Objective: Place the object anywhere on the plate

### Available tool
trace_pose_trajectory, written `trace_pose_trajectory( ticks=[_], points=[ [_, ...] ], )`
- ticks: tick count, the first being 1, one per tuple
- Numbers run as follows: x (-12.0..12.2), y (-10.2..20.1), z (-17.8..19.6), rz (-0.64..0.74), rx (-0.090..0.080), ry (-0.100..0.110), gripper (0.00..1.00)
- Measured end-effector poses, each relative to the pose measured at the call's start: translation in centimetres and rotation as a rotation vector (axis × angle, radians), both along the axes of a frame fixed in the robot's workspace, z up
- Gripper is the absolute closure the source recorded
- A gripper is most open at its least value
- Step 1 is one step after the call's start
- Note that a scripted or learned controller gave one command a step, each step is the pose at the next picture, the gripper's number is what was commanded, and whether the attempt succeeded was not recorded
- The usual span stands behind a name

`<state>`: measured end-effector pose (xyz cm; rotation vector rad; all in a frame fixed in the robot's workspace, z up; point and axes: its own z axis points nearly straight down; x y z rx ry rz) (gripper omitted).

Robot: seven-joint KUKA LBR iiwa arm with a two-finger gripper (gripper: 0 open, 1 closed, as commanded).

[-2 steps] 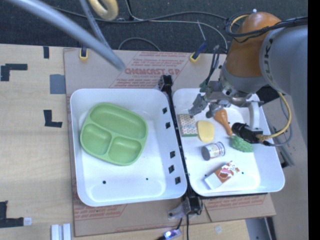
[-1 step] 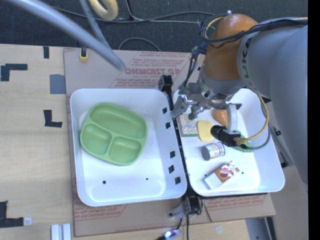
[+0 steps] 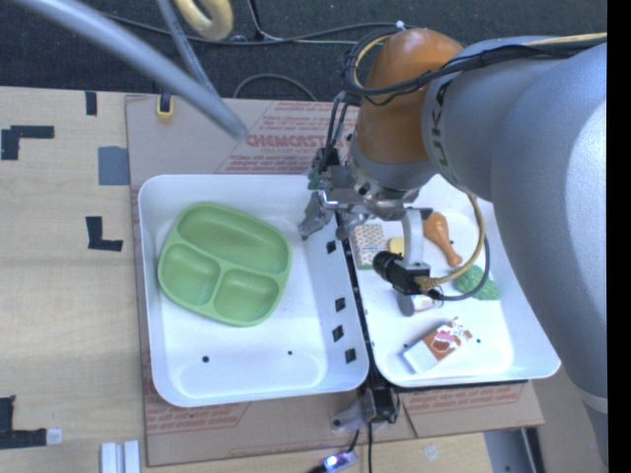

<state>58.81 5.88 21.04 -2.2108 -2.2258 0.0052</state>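
Where the tabletop (image 3: 59, 264) lies nearest the camera, entries begin with 2 white bins side by side: the left bin (image 3: 246, 363) and the right bin (image 3: 547, 368).

Right bin, near to far:
- 1 red-and-white packet (image 3: 441, 346), lying flat near the front rim.
- 1 green leafy piece (image 3: 480, 284), behind the packet.
- 1 yellow piece (image 3: 395, 245), partly hidden.
- 1 waffle-patterned piece (image 3: 368, 236), just beside the dividing rims.
- 1 drumstick-shaped piece (image 3: 440, 235), toward the back.

Total: 5 loose items, all in the right bin; which of them is to be moved cannot be told.

Left bin:
- 1 green plate (image 3: 197, 230) with 3 compartments, nothing on it, set toward the back left.

Robot:
- 1 claw (image 3: 317, 210), hanging over the seam between the 2 bins, near the plate's right edge. Whether it is wide or narrow cannot be told, and no item is seen in it.

Step in hand, as a judgement: the pick is not yet secured and the placing is not yet done. The next move calls for a firm hold on 1 right-bin item, a lift clear of both rims, then a carry left to release over any of the 3 compartments.
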Motion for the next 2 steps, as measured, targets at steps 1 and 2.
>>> trace_pose_trajectory(
  ticks=[1, 2],
  points=[
    [-1.61, 4.96, 1.21, 0.001, 0.0, -0.001, 1.0],
    [-1.53, 4.65, 1.24, -0.003, -0.001, -0.002, 0.0]
  ],
)
